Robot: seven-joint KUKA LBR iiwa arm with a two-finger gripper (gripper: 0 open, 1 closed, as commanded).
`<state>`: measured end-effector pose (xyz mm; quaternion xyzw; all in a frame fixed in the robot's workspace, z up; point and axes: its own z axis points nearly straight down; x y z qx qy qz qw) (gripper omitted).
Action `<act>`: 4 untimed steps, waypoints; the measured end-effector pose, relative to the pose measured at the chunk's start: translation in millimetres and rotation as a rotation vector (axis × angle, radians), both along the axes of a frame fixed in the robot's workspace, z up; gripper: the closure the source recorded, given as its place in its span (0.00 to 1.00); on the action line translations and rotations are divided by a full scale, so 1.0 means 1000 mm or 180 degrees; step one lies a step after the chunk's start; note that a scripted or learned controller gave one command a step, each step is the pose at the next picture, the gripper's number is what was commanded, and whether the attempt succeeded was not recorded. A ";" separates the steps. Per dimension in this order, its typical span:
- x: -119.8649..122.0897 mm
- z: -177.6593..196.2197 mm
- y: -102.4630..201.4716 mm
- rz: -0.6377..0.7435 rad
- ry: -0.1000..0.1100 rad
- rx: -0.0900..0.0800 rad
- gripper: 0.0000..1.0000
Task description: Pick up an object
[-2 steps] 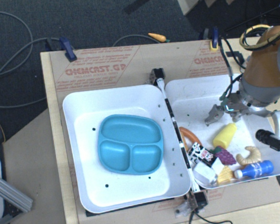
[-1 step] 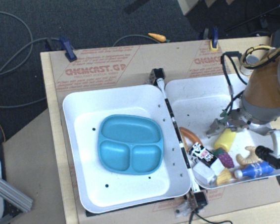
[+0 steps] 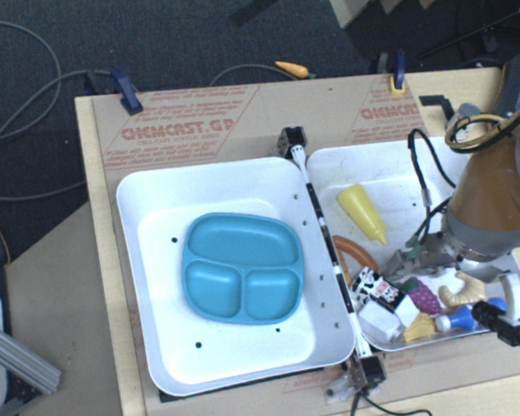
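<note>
The right bin (image 3: 379, 158) holds a clutter of small objects. A yellow squeeze-bottle shape (image 3: 362, 210) lies near its middle, and an orange-brown curved piece (image 3: 353, 255) lies by the left wall. Along the front sit a black-and-white spotted item (image 3: 368, 285), a white block (image 3: 383, 319), a purple object (image 3: 424, 296), a beige figure (image 3: 459, 290) and a blue-and-white item (image 3: 461, 320). My gripper (image 3: 420, 258) hangs low over the front half of this bin, just above the purple object and right of the spotted item. Nothing visibly sits in it.
The left bin (image 3: 155, 260) bears a blue divided plate (image 3: 241, 266). A black-edged divider (image 3: 323, 233) runs between the bins. The arm's orange band (image 3: 498, 191) and cables cover the right bin's right side. Blue clamps (image 3: 125, 90) hold the cardboard at the back.
</note>
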<state>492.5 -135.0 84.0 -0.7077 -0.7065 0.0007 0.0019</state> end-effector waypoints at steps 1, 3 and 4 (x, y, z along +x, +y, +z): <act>0.070 0.001 0.045 0.0028 -0.0030 -0.0003 0.00; 0.078 0.022 -0.050 0.0012 -0.0034 -0.0015 0.00; 0.132 0.000 -0.077 0.0015 -0.0021 0.0000 0.00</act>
